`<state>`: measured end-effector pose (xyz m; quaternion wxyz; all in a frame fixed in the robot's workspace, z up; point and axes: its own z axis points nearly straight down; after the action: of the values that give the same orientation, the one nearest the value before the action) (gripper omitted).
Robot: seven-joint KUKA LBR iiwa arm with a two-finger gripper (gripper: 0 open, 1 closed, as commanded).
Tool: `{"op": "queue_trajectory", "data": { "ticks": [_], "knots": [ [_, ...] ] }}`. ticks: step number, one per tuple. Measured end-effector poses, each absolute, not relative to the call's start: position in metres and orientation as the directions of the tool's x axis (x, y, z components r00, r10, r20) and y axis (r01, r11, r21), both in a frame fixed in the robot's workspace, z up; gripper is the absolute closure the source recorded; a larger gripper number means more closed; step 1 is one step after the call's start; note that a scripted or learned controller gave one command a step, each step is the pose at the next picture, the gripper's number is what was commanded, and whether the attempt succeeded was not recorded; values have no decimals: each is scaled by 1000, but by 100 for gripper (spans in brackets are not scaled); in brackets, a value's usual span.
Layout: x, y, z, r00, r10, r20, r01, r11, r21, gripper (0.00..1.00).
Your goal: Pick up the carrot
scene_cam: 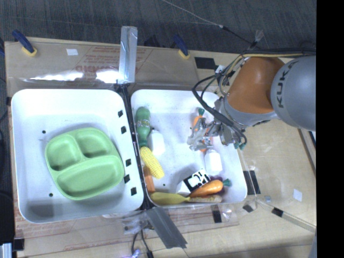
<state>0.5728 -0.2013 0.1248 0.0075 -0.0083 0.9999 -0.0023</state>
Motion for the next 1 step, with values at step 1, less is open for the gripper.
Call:
{"op": "queue_trajectory", "data": {
  "ticks": [1],
  "knots": [
    [573,-201,125,-1000,-17,-15,-17,1000,-5,0]
  ]
}}
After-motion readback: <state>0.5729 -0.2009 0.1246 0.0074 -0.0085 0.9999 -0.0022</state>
